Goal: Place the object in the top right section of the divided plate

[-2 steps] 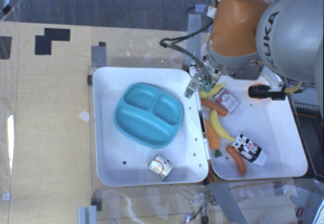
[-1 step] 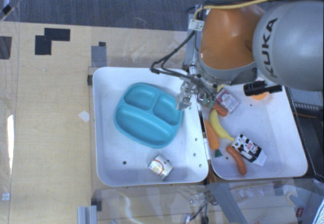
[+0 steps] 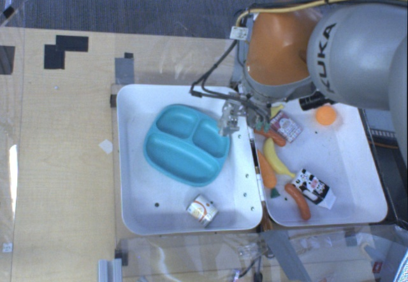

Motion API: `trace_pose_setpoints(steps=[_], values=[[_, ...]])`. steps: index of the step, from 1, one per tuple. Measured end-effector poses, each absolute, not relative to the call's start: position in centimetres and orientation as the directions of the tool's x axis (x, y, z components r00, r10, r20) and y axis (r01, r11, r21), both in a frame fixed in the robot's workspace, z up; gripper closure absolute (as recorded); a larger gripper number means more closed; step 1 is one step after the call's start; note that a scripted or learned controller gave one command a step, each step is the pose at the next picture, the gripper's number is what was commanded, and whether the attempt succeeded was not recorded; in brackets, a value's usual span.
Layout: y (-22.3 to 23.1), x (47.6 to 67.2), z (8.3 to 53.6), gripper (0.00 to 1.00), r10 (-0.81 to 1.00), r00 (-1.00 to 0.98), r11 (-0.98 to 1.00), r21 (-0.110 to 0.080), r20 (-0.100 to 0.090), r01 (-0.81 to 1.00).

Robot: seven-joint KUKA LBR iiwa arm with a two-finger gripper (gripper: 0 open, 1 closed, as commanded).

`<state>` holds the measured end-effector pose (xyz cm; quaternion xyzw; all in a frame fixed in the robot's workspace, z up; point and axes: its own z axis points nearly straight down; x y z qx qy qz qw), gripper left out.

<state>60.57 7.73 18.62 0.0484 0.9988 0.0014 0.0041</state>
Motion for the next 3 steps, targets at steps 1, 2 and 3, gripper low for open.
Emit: trace_pose_setpoints(steps=[1, 2, 3], values=[[7.8, 60.6, 18.6, 0.00, 0.097, -0.995, 0.995, 0.004, -0.008, 0.097], [3.8, 57.5, 32.0, 0.00, -0.011, -1.000, 1.000, 0.001, -0.013, -0.011], [4.0, 57.7, 33.2, 1.00, -0.010, -1.000, 1.000, 0.005, -0.024, -0.011]])
